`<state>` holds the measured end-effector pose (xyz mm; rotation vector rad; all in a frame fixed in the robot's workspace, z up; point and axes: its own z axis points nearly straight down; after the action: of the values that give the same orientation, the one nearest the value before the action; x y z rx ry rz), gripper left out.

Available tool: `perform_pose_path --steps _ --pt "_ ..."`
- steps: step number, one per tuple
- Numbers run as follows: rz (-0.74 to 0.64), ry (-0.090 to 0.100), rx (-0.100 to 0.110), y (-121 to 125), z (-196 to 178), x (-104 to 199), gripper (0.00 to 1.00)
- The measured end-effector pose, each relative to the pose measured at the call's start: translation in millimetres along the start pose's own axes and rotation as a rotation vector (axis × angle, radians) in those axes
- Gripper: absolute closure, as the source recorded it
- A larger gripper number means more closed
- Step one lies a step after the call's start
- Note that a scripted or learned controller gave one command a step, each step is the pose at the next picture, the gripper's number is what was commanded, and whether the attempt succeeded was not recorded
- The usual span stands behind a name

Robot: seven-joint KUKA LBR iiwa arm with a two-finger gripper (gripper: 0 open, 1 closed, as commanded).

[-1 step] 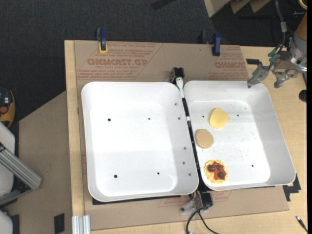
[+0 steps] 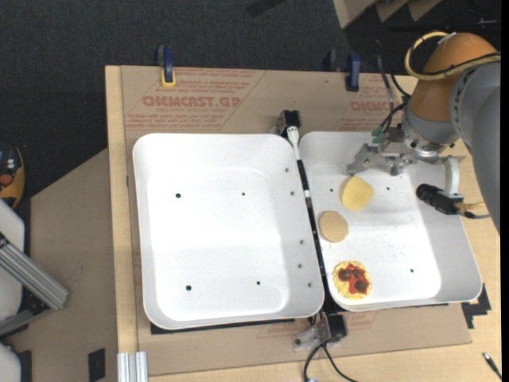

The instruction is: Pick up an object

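Yellow lump (image 2: 357, 192), rounded and pale, lies in the far half of the right bin (image 2: 445, 281), close to that bin's left wall; a tan round disc (image 2: 333, 227) lies just near and left of it, very close, though I cannot tell whether they touch; a small pizza-like toy (image 2: 352, 280) with red topping sits well apart from both, at the bin's near edge.

The claw (image 2: 380, 164) hangs over the far part of the right bin, just beyond the yellow lump and slightly to its right; its two metal fingers are splayed wide, with only white bin floor between them; it grips nothing and touches none of the three pieces.

The left bin (image 2: 215, 229) stands beside the right one, their walls meeting along the middle; both rest on a brown cardboard sheet (image 2: 207, 94) with red print.
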<state>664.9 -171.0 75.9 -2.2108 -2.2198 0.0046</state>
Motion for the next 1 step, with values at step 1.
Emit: perform_pose_path --steps 1 --pt "0.005 -0.002 -0.004 -35.9 -8.6 22.8 0.0"
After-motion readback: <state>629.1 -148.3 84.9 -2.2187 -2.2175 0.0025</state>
